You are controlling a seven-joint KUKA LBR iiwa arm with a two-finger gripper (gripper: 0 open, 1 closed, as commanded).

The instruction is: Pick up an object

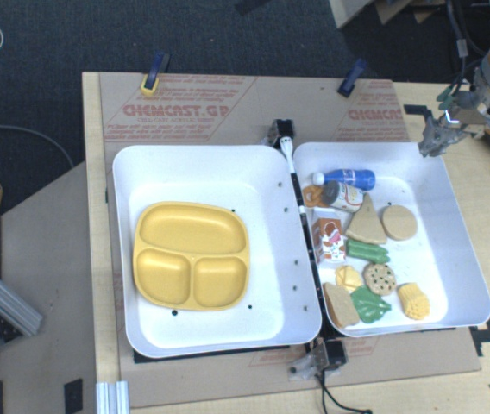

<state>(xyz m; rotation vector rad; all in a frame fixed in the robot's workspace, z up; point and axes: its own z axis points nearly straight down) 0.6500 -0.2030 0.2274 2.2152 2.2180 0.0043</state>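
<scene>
The right bin (452, 231) holds several toy foods: a blue bottle (348, 178), a small jar (342, 196), a tan wedge (367, 224), a round cracker (399, 223), a red-and-white packet (329, 239), green pieces (367, 251), a chip cookie (380, 278), a corn cob (413, 300) and a bread slice (341, 305). My gripper (435, 138) hangs over the bin's far right corner, well away from the foods, with nothing visibly held.
The left bin (133, 179) carries a yellow divided plate (191, 254). Black clips (281, 131) join the bins at the centre seam. Blue clamps (153, 73) pin the cardboard at the back. Cables and grey equipment sit at the left and upper right.
</scene>
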